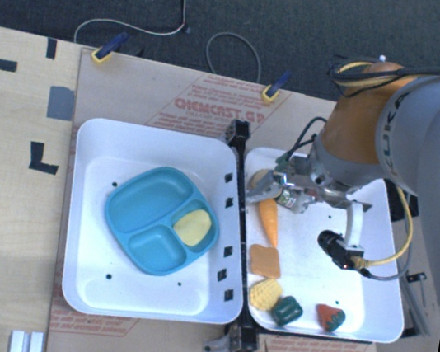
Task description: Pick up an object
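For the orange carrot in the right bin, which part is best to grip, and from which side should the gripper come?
Probably the carrot's thick upper end, from straight above. It lies flat, pointing down the bin, with its wide end just under the gripper. Close the fingers across its width, not along it. The tan slice touches its thin tip, so avoid that end.

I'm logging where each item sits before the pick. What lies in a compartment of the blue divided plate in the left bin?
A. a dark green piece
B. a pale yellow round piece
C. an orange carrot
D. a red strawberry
B: the pale yellow round piece lies in a compartment on the camera-right side of the blue divided plate.
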Robot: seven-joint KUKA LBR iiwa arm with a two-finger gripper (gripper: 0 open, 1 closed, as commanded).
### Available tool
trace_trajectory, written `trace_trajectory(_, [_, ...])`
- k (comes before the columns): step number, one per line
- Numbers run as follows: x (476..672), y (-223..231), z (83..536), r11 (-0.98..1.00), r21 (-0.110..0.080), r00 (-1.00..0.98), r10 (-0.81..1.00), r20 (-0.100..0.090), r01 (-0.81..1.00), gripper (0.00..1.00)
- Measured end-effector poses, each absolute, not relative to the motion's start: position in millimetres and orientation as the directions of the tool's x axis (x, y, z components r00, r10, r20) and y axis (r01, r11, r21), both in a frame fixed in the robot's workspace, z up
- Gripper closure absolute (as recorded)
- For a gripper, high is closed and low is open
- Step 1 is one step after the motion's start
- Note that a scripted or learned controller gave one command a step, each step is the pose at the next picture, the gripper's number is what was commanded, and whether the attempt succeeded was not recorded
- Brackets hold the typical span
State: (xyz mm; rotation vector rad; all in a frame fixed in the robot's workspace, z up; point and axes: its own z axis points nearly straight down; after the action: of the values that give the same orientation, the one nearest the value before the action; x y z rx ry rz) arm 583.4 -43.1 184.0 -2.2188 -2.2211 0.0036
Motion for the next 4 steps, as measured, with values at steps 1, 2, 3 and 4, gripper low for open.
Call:
trace_trajectory(1, [600.2, -60, 184, 0.0, -0.001, 0.0, 1.0, 0.0, 1.0, 0.0])
trace_trajectory(2, [559.0, -43, 184, 0.0, -0.004, 0.0, 1.0, 0.0, 1.0, 0.0])
trace_trajectory(3, [561.4, -62, 184, -0.001, -0.001, 0.001, 1.0, -0.001, 1.0, 0.0])
trace_trajectory(4, [548.4, -59, 184, 0.0, -0.003, 0.0, 1.0, 0.0, 1.0, 0.0])
